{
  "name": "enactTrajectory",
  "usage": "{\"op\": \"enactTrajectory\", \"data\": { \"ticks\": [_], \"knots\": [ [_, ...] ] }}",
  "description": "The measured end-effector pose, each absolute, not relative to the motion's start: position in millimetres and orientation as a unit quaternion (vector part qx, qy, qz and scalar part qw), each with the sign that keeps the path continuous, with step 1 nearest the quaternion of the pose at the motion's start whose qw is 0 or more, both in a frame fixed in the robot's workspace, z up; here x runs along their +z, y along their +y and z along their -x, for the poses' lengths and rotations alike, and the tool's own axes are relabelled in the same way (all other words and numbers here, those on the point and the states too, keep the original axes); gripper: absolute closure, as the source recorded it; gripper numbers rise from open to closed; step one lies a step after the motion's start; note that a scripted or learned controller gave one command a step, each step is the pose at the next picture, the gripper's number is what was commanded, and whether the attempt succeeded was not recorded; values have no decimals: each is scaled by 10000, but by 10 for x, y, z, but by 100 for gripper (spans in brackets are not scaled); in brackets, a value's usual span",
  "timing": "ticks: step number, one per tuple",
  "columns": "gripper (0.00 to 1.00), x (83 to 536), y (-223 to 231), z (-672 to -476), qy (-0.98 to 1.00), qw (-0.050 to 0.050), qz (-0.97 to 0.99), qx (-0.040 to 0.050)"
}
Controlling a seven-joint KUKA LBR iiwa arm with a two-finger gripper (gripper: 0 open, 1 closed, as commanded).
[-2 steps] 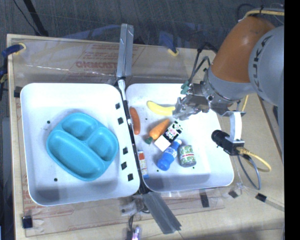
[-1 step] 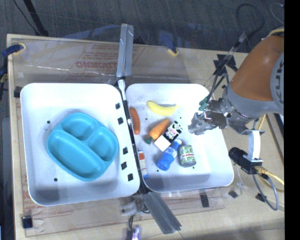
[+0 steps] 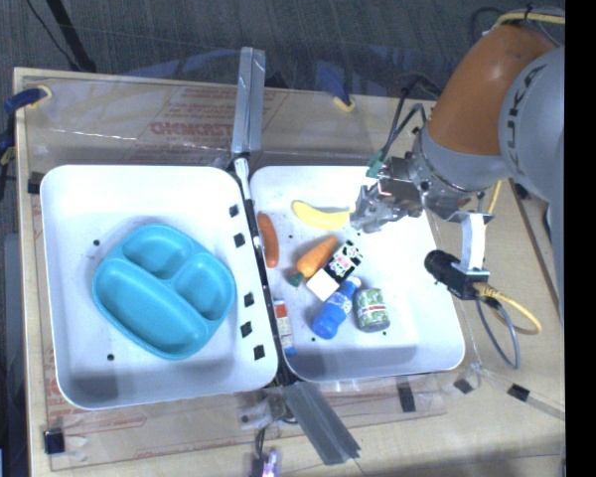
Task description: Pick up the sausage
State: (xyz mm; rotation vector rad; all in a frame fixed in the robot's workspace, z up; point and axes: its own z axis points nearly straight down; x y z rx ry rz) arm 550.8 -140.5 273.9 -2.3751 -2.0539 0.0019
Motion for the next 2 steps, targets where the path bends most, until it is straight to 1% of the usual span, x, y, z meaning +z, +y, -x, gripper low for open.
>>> {"op": "enactTrajectory", "data": {
  "ticks": [1,2],
  "knots": [
    [100,2558,-1562,-5124,-6452,12,7640,17],
    [100,2669,-1190,-5849,-6538,13,7567,11]
  ]
}}
